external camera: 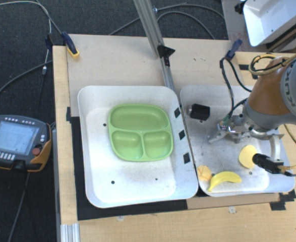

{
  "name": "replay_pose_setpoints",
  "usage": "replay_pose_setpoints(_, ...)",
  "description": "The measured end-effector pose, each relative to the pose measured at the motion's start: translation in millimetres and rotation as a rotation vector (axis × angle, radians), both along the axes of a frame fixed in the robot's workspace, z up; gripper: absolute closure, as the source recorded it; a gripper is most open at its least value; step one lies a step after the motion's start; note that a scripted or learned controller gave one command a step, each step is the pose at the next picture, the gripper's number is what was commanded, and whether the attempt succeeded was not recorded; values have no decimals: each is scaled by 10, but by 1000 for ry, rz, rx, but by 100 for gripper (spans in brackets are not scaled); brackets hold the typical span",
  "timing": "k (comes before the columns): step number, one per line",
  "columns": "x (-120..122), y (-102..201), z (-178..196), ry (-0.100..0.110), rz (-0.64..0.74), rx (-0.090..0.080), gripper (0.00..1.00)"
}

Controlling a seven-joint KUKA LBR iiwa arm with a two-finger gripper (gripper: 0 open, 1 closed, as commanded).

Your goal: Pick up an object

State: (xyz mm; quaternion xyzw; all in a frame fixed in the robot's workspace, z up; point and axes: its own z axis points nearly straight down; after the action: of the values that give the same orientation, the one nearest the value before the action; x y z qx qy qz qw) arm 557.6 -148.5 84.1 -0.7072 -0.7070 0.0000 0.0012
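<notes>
The arm [271,97] reached in from the right, over the right bin [216,150]. Its gripper [228,130] hung low in the middle of that bin, and it was too small and blurry to tell how it was set. Nothing could be seen held in it.

The things to pick lay near the front of that bin. A banana [224,179] lay on its side by the front wall. A small yellow lump [204,173] sat just left of it. A round yellow piece [247,156] lay a bit behind, next to a dark part of the arm. A black block [199,111] sat near the back, well apart from them.

The banana looked like a light, smooth toy, so it might slip. Its thick middle looked like the best place to grab. The block looked hard with flat sides, so it should be easy to pinch.

The left bin [95,185] held a green plate [140,131]. The arm hid part of the right bin.
</notes>
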Motion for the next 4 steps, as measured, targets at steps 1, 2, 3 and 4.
replay_pose_setpoints(1, 20, -16, 144, -8, -1, -5, 100)
replay_pose_setpoints(2, 32, 52, 767, -8, 2, -3, 100)
replay_pose_setpoints(3, 51, 52, 1288, -9, 2, -4, 100)
replay_pose_setpoints(4, 50, 576, 1422, -5, 7, 0, 100)
